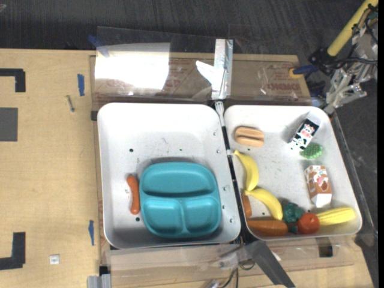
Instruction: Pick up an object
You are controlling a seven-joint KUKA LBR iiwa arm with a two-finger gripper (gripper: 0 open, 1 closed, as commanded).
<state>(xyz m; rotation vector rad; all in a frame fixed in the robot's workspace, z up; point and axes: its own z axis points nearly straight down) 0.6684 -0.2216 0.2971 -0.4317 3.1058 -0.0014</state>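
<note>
Resting in the right bin [282, 116]: a hot dog [249, 136] at the far left corner, two bananas [250, 170] along the left wall, a carton [318, 185] near the right wall. Lying in the left bin [114, 131]: a teal tray [179, 198], with a sausage [134, 194] touching its left edge. Cannot tell the hand's grip.

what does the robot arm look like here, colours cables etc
At the view's top right, the gripper is a pale grey, metallic frame of thin struts. A bright yellow tube slants above it, with dark cables beside. It is too small and blurred to make out any markings.
</note>
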